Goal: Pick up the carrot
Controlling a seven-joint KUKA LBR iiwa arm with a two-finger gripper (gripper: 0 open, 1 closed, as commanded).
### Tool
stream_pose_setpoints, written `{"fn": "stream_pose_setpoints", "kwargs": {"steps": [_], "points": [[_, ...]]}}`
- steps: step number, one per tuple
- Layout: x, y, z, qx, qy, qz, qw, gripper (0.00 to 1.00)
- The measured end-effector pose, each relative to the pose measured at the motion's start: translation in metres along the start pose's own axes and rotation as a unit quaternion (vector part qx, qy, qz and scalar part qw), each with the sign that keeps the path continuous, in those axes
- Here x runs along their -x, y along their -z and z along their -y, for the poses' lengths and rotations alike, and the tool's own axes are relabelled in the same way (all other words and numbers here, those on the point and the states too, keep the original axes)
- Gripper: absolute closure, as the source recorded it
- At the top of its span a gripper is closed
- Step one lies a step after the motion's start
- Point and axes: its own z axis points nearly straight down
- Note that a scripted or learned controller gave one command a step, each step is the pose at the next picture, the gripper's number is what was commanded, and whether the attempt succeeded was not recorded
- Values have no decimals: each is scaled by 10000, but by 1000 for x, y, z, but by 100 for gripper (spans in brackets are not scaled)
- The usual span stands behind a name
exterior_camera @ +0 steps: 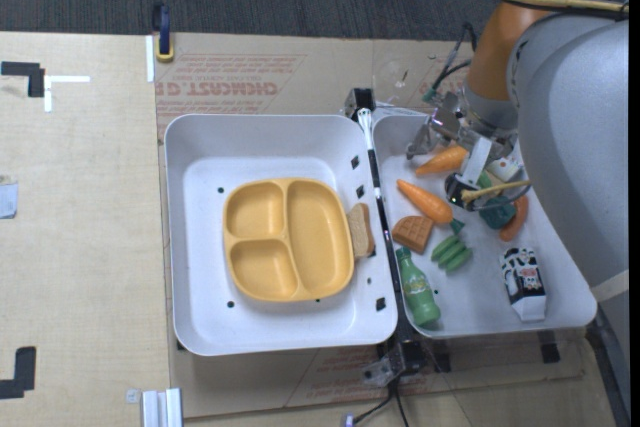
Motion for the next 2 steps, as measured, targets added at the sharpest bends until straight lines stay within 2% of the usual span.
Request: {"fn": "stream_pose_setpoints", "kwargs": {"steps": [1, 2], "points": [[1, 8, 1, -21, 44, 27, 10000, 100], [-33, 97, 75, -20, 648, 8, 9979, 100]]}}
